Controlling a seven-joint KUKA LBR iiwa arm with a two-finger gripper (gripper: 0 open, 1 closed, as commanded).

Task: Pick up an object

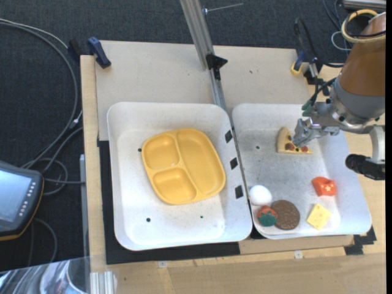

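My gripper [299,144] hangs low in the right bin [269,120], its fingertips right at a toy pizza slice [285,141] near the bin's upper middle. The fingers overlap the slice's right end, and I cannot tell whether they close on it. Further down the same bin lie a white egg [260,195], a brown round cookie [285,214], a small red and green toy [267,215], a yellow cheese wedge [318,215] and an orange-red block [324,186].
The left bin [128,127] holds a yellow divided plate [182,165]. A metal pole [195,17] slants up from between the bins. Blue clamps [98,51] sit at the bench corners. Cables trail on the dark floor at left.
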